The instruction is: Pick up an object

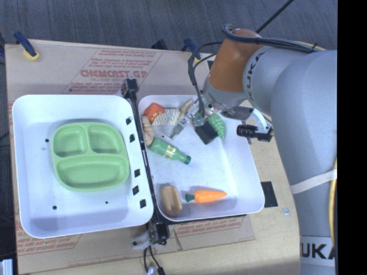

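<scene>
At the near edge of the right-hand shallow white plastic bin (243, 171), towards six o'clock, a tan, rounded bread-roll-shaped toy (170, 200) lies just beside an orange plastic carrot with a green top (207, 196), the carrot pointing towards three o'clock. Farther in, near the bin's middle, a green plastic bottle with a pale label and a dark green cap (169, 150) lies on its side, cap end towards four o'clock. At about nine o'clock in this bin, along the divider, sits a slim beige piece (148, 132) whose shape is hard to make out. Beyond it, near eleven o'clock, a red-orange rounded toy (153, 112) touches a white, patterned, crumpled piece (166, 118).

The left-hand shallow white bin (28, 153) holds a light green plastic plate with three compartments (90, 156), lying flat at its centre.

At the far side of the right bin, around one o'clock, the two-finger gripper (198, 120) is down among the clutter, with a black block-shaped part (205, 133) below it and a green ridged pickle-like toy (217, 125) just beside it. Whether its fingers are parted or closed, and whether anything sits between them, cannot be told. The grey arm with its orange band (232, 65) enters from three o'clock. Both bins rest on a brown cardboard sheet with red print (109, 67).
</scene>
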`<state>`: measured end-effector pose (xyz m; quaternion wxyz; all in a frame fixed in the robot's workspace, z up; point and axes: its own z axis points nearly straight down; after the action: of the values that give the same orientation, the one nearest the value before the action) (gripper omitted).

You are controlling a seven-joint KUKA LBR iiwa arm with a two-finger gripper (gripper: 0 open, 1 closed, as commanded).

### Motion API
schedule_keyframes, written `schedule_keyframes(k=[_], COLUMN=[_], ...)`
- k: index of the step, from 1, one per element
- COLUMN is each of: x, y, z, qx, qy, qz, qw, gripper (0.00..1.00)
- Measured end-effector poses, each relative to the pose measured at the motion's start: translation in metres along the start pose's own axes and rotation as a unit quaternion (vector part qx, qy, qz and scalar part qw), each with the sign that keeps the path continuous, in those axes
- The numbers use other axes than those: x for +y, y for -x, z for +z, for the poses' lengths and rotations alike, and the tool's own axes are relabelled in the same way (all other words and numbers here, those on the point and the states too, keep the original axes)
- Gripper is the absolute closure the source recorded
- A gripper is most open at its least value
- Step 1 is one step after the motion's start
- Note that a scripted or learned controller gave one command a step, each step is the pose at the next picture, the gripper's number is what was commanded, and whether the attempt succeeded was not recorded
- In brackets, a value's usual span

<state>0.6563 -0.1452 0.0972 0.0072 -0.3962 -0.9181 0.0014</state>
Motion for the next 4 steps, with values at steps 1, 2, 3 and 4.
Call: schedule_keyframes(k=[1, 2, 3, 4], x=[-0.012, -0.023, -0.019, -0.026], y=[0.005, 0.012, -0.015, 0.029], z=[0.000, 0.004, 0.006, 0.005], qx=[-0.008, -0.007, -0.006, -0.008], qy=[-0.002, 0.001, 0.000, 0.000], qz=[-0.158, -0.373, -0.538, -0.589], qw=[0.9874, 0.9278, 0.8431, 0.8081], gripper=[0.00, 0.00, 0.00, 0.00])
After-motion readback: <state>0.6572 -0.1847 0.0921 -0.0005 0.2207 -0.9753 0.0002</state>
